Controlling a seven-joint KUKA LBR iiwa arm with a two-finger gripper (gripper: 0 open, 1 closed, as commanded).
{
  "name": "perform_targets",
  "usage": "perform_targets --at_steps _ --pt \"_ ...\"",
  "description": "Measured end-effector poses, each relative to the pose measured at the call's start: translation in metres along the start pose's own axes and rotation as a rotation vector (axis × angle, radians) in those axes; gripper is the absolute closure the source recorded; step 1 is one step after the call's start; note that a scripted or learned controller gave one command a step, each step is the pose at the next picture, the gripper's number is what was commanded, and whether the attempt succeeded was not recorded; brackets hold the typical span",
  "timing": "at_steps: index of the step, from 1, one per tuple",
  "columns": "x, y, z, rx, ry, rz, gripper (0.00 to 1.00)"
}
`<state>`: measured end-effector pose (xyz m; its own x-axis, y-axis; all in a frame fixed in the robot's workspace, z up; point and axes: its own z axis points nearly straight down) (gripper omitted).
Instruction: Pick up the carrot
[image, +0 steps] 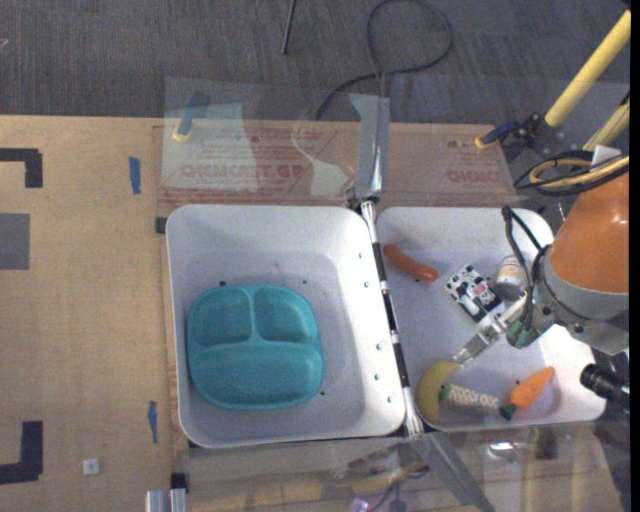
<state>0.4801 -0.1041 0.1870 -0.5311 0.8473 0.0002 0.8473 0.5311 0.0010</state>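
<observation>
Carrot (531, 388) lies just right of gripper (470, 350)

We look down from one camera fixed high above the worktop (80, 300), tilted a little, so the far edge and the dark floor (120, 40) sit at the top of our picture. We are far enough away to see both white bins whole, the left bin (200, 240) and the right bin (440, 230), side by side. The arm (595, 250) comes in from our right.
</observation>
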Motion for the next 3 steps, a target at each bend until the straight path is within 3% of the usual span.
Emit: perform_targets --at_steps 1,2,3 --pt "0.000 0.000 0.000 0.000 0.000 0.000 0.00" --pt "-0.005 0.011 0.008 -0.001 -0.002 -0.178 0.00" --pt "-0.067 -0.021 0.023 -0.002 -0.005 -0.197 0.00"
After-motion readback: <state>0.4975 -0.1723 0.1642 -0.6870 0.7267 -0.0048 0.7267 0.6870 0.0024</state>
